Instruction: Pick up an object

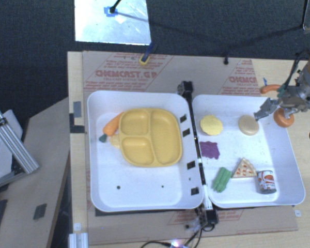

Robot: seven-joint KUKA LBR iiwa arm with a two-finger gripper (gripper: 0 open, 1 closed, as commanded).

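Landmark: yellow divided plate (147, 137) in the left bin (101, 190).
Carrot (111, 124): at the plate's left rim, long axis slanted, green end lower left.
Right bin (292, 185): right of the plate; yellow disc (211, 124), beige round piece (248, 125), purple piece (209, 149), green piece (221, 179), pizza slice (244, 169), can (266, 182).
Arm: enters far right, cut by the frame.
Gripper (262, 111): just above the beige piece; claw state cannot be told.

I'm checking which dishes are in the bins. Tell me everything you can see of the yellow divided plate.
The yellow divided plate is a rounded square, plastic-looking, with three compartments: two on the far side, one wide on the near side. It lies flat, right way up, in the left bin. A toy carrot rests against its left edge.
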